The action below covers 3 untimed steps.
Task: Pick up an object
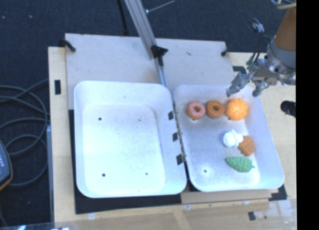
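The gripper [245, 89] hangs spread and empty above the orange [237, 109] in the right bin [269, 139]. This looks like the approach; next it must drop straight down around the fruit.

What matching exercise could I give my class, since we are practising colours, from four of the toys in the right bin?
Things:
1. doughnut with icing
2. plain doughnut
3. ball-shaped fruit
4. leafy piece

Colours:
A. green
B. pink
C. orange
D. brown

Pairs: 1-B, 2-D, 3-C, 4-A
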Motion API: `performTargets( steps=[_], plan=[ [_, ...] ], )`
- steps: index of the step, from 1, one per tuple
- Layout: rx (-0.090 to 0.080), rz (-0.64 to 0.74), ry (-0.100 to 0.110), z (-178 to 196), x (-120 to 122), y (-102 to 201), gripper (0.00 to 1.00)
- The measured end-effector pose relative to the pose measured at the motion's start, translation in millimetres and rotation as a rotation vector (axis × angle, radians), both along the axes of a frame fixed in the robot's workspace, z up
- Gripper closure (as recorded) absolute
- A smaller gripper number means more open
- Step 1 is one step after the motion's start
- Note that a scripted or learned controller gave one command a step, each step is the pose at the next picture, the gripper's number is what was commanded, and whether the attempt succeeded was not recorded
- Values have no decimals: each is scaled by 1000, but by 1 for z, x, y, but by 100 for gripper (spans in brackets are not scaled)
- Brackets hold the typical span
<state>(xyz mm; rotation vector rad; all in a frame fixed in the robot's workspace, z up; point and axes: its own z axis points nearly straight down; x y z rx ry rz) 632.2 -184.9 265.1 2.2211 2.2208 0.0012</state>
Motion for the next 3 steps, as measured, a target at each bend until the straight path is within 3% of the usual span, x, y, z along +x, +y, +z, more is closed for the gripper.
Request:
performTargets(
  steps=[1, 2, 3],
  plan=[
    [1, 3, 5, -64, 32, 36, 0],
    [-1, 0, -1, -50, 32, 34, 100],
    [1, 2, 8, -146, 6, 78, 100]
  ],
)
